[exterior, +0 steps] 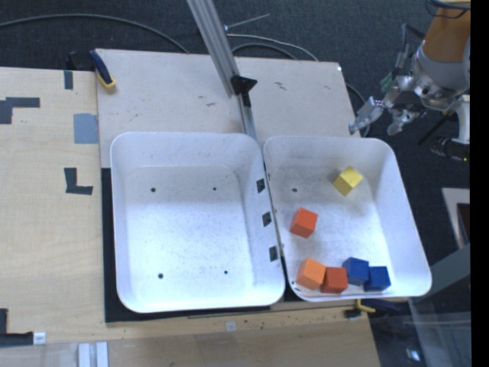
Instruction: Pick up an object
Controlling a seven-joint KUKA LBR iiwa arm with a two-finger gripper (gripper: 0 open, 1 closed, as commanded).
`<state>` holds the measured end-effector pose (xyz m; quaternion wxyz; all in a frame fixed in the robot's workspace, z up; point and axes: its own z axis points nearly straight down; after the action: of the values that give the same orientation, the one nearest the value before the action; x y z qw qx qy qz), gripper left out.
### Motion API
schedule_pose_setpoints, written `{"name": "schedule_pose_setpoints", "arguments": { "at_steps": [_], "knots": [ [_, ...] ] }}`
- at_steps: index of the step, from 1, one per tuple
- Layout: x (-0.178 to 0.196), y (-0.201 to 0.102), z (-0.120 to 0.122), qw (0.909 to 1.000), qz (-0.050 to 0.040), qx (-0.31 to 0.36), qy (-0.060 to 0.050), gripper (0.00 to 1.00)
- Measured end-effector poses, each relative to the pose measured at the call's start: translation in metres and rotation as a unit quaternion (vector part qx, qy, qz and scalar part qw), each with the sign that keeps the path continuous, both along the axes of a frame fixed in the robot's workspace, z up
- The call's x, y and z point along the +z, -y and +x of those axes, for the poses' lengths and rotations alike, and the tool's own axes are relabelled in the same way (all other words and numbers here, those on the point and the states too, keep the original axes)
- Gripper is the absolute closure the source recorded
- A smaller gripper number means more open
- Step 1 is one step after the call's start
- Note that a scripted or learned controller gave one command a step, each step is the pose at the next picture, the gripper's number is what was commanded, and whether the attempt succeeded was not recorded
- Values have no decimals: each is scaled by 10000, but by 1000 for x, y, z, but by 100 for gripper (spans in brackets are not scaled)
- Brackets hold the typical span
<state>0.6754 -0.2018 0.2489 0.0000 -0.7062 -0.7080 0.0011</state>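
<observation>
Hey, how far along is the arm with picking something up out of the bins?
Nothing looks done yet. The hand sits beyond the far right corner of the right bin, with no block between its fingers. The yellow block, orange block and the cluster at the near edge, including two blue blocks, all lie in that bin. Reaching in, grasping and lifting are all left.

We look down from one fixed camera set above the tabletop point(46, 205), tilted at a slant so the far edge sits at the top of the frame and the near edge at the bottom. We stand far enough back to take in both bins whole: the left bin point(122, 205) near the middle, the right bin point(397, 197) toward the right. The arm point(443, 44) enters at our upper right corner.
</observation>
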Motion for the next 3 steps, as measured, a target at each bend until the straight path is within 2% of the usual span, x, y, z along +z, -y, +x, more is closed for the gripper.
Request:
{"name": "schedule_pose_setpoints", "arguments": {
  "at_steps": [1,2,3],
  "knots": [
    [0,0,0,10000,1,-1,1,0],
    [-120,7,5,10000,8,-1,-32,0],
    [-159,-4,-37,10000,1,-11,-19,0]
  ]
}}
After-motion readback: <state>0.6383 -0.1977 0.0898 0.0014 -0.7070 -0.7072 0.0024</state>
